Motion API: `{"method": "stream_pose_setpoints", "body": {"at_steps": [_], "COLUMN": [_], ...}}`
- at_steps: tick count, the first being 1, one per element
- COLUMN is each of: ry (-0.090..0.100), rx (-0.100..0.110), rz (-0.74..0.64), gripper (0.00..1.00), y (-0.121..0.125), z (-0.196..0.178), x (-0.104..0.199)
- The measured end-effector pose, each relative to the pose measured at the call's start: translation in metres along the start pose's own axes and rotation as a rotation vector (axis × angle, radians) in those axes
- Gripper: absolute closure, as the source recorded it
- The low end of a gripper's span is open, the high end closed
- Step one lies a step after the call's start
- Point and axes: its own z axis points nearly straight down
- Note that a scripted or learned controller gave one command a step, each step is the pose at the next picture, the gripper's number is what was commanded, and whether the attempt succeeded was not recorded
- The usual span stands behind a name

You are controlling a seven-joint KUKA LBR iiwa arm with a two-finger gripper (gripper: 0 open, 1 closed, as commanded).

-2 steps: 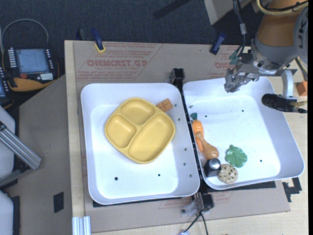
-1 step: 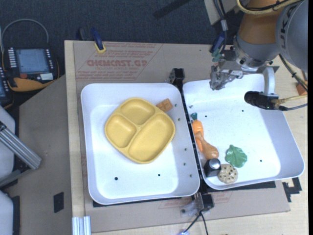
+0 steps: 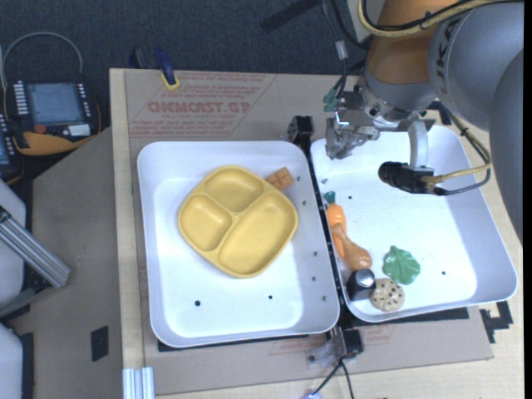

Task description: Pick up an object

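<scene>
My gripper (image 3: 341,144) hangs over the far left corner of the right bin (image 3: 474,248), with no object seen between its fingers. Along that bin's left wall lies an orange carrot (image 3: 339,231) with a green top. Nearer the front sit a small black and silver cylinder (image 3: 361,283), a round speckled cookie (image 3: 386,294) and a green leafy piece (image 3: 401,264). All of these lie well in front of the gripper.
The left bin (image 3: 166,306) holds a yellow divided plate (image 3: 238,220), and a small brown block (image 3: 280,178) lies at the plate's far right edge. The arm's grey body and orange band cover the top right of the view.
</scene>
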Motion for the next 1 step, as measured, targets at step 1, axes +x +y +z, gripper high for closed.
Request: {"method": "stream_pose_setpoints", "body": {"at_steps": [1], "ry": [0.000], "rx": [-0.006], "rz": [-0.001], "gripper": [1.00], "y": [-0.0018], "z": [-0.0090], "x": [0.0536]}}
